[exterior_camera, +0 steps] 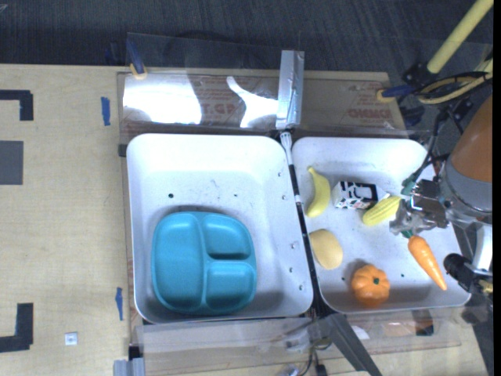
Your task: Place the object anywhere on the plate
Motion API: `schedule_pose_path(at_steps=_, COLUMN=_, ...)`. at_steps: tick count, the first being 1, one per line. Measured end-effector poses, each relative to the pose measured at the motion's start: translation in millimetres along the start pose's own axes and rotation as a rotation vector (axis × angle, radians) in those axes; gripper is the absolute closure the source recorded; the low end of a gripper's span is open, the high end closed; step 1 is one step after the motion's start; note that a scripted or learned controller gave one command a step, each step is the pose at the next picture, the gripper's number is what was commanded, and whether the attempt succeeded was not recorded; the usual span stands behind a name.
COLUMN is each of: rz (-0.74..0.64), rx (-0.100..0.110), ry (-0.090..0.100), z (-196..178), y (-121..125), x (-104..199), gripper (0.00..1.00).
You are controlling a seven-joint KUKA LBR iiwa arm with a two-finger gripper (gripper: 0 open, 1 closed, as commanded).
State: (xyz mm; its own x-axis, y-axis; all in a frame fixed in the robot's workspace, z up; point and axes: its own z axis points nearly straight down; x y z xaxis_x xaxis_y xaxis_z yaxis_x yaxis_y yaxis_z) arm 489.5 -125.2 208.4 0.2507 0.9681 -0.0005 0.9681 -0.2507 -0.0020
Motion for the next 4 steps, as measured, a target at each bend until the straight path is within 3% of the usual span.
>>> schedule_pose_path(at_steps=1, rz=0.281, rx=-0.003, ry=0.000, z=-40.0, y=31.5, x=39.2, gripper=1.00)
schedule_pose_path(at_steps=2, rz=0.216, rx=0.005, ry=0.000, z=-15.7, y=39.1, x=57.1, gripper=1.00)
schedule_pose_path(at_steps=3, rz=0.872, rx=0.000, ry=0.000, z=-24.7, y=13.5, x=127.0, gripper=1.00)
schedule_pose_path(at_steps=4, rz=0.965, rx=-0.002, ry=0.005, z=-90.9, y=60.3, x=210.4, gripper=1.00)
